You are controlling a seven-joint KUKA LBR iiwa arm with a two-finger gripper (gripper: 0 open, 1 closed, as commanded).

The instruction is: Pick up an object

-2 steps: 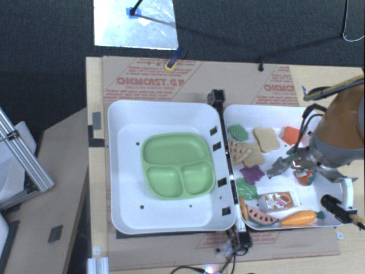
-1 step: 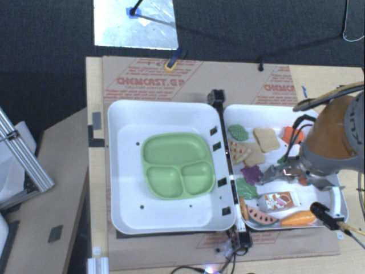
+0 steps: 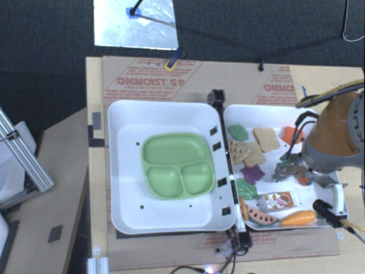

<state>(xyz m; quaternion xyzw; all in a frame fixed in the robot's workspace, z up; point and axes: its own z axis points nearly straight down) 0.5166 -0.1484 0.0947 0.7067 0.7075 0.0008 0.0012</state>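
The right white bin (image 3: pixel 274 114) holds several toy foods: a green round piece (image 3: pixel 239 132), a slice of toast (image 3: pixel 266 138), a pizza slice (image 3: pixel 239 151), purple grapes (image 3: pixel 252 173), a white and red packet (image 3: pixel 278 200), a watermelon slice (image 3: pixel 262 216) and a carrot (image 3: pixel 297 217). My gripper (image 3: pixel 283 170) hangs low over the bin's middle, just right of the grapes and above the packet. The arm's orange band (image 3: pixel 336 127) and grey wrist cover the bin's right side. A small red piece (image 3: pixel 303 180) peeks out beside the gripper.
The left white bin (image 3: pixel 122 153) bears a green divided plate (image 3: pixel 175 165). A black divider with clips (image 3: pixel 223 153) runs between the bins. An orange-red item (image 3: pixel 291 135) lies at the back right, partly under the arm. Cardboard lies under both bins.
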